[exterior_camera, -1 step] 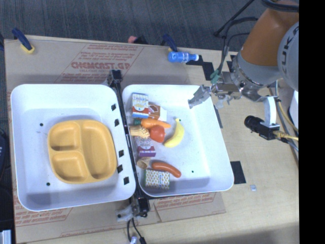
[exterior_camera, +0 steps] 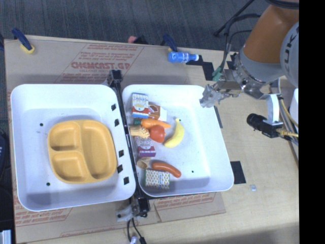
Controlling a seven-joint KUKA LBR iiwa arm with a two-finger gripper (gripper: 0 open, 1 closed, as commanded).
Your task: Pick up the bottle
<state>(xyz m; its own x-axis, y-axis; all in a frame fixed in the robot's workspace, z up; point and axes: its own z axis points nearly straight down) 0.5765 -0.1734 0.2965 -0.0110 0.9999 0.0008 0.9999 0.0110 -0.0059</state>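
The approach is judged barely begun — the gripper (exterior_camera: 209,97), whose state cannot be told, hangs over the right bin's (exterior_camera: 216,151) far right rim, and the bottle (exterior_camera: 182,57), lying outside beyond that bin, must be reached next.

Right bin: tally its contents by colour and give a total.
Contents of the right bin, by main colour:
Yellow: 1, the banana
Red or orange: 3, the tomato, carrot, sausage
Mixed-colour packets and small pieces: about 5, too small to name
Total: about 9
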